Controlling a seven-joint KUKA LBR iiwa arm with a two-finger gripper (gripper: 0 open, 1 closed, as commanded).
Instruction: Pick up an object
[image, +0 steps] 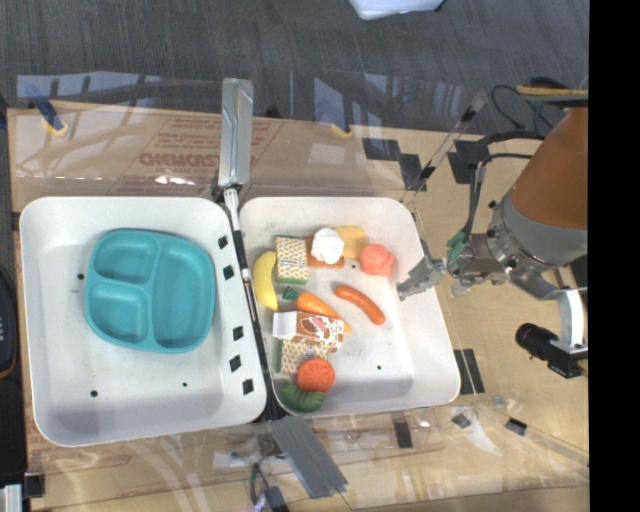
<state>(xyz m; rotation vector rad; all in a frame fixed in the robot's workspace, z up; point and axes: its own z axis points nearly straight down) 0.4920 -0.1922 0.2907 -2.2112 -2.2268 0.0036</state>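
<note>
Orange sausage lies diagonally near the right bin's right wall, closest thing to the gripper, which hangs over that rim just up-right of it. Can't tell its grip state.

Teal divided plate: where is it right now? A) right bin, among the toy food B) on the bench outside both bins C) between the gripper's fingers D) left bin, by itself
D: the teal divided plate lies flat in the left bin, while the toy food, such as the banana and sausage, sits in the right bin.
</note>
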